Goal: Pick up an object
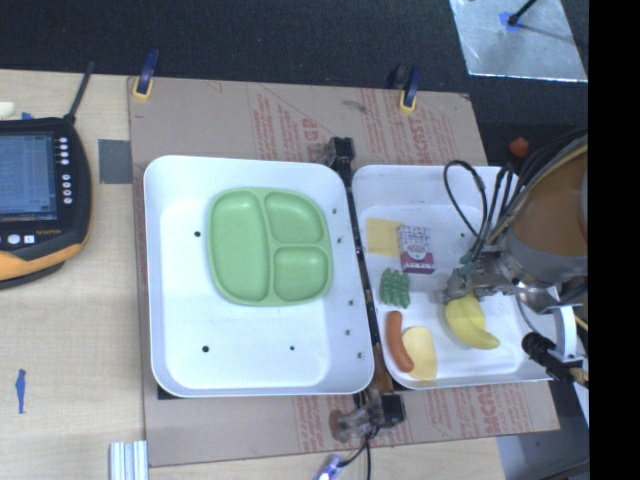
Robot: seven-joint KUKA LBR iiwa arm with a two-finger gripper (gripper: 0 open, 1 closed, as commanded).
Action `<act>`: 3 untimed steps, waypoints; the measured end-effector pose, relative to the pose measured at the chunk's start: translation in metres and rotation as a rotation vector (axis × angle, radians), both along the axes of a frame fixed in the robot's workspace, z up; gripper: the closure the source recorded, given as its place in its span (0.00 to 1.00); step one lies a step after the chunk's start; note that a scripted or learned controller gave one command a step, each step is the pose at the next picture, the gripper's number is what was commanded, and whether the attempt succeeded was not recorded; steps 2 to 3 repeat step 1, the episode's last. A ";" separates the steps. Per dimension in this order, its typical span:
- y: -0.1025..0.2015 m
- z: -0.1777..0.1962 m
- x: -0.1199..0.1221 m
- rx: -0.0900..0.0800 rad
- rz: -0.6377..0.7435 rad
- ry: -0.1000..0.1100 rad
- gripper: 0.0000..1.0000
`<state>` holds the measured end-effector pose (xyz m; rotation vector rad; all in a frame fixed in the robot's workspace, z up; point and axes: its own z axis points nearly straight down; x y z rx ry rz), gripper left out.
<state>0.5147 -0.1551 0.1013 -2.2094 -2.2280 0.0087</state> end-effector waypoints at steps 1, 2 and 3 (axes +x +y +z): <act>0.072 0.091 0.015 0.003 -0.004 -0.004 1.00; 0.072 0.091 0.015 0.003 -0.004 -0.004 1.00; 0.072 0.091 0.015 0.003 -0.004 -0.004 1.00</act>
